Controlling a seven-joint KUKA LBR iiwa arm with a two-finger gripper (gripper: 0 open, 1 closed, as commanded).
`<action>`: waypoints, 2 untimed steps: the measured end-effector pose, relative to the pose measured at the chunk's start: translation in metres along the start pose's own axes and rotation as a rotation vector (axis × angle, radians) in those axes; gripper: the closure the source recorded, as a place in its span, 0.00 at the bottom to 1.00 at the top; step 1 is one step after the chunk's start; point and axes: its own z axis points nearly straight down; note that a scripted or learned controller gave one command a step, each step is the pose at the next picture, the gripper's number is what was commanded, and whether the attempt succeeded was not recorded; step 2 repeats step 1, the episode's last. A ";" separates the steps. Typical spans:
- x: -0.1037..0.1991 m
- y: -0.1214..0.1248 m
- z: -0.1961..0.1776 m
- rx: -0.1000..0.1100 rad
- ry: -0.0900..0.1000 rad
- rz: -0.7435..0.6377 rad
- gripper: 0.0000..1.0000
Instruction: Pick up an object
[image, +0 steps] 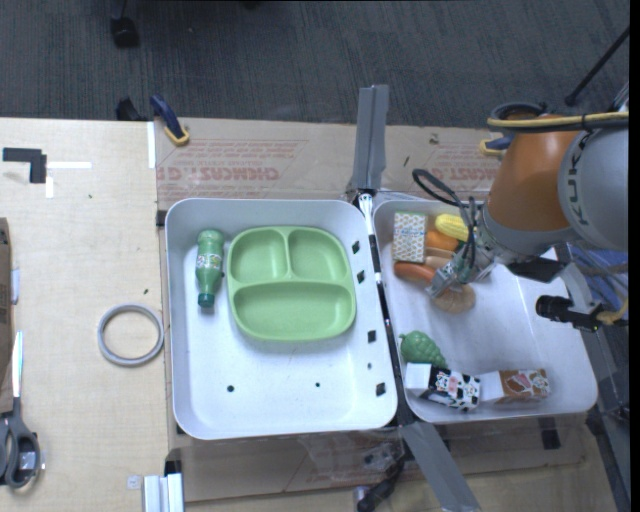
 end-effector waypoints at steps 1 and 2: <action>0.029 0.056 -0.090 0.002 -0.001 0.399 1.00; 0.029 0.056 -0.090 0.002 -0.001 0.399 1.00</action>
